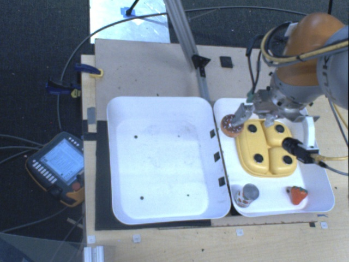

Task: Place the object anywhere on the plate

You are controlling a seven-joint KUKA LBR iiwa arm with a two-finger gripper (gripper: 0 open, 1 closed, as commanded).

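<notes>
Here, claw (pixel 240 115) beside doughnut (pixel 231 125), above yellow plate (pixel 265 149)

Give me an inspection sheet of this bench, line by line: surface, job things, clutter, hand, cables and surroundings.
Surface: two white bins side by side on the bench, left bin and right bin.
Job things: yellow sectioned plate in the right bin; donut beside its far-left corner.
Clutter: small can and red strawberry-like item along the right bin's near side.
Hand: hand at the donut; grip cannot be judged.
Cables: yellow cables on the arm; black cable on the floor.
Surroundings: teach pendant at left.
</notes>
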